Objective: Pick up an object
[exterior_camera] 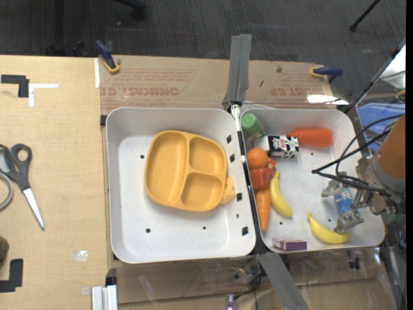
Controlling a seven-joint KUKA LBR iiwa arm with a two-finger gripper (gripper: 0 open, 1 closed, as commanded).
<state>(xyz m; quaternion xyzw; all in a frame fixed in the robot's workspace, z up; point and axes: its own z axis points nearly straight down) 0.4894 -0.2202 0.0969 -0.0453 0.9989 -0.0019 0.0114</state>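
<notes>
Nothing is lifted yet — the gripper (pixel 345 212) hangs low at about four o'clock in the right bin (pixel 303 192), just beside a banana (pixel 328 232) that lies flat on the floor. Whether it is open or closed I cannot tell. The grasp and the lift remain. The left bin (pixel 122 192) bears a yellow divided plate (pixel 186 170); scissors (pixel 22 179) lie at nine o'clock on the bench (pixel 51 225) — dark carpet beyond.
</notes>
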